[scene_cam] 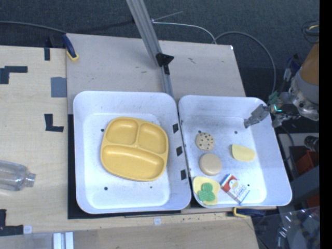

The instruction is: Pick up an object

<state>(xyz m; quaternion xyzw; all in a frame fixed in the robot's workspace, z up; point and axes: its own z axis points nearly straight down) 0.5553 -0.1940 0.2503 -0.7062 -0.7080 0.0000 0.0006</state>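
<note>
The right bin [270,139] holds several small items: a chocolate-chip cookie [205,140], a tan round bun [210,164], a pale yellow wedge [243,152], a green piece on a small yellow disc [206,192] and a red-and-white packet [235,188]. My gripper [265,120] hovers over the bin's right rim, up and to the right of the yellow wedge. It is open, its fingers are spread, and nothing lies between them. One grey finger [254,118] points down-left into the bin.
In the left bin [83,139] lies a yellow divided tray [135,148]. A slanted metal pole [148,30] stands behind the bins. A clear bottle [13,175] lies on the bench at far left. Cables run near the arm at right.
</note>
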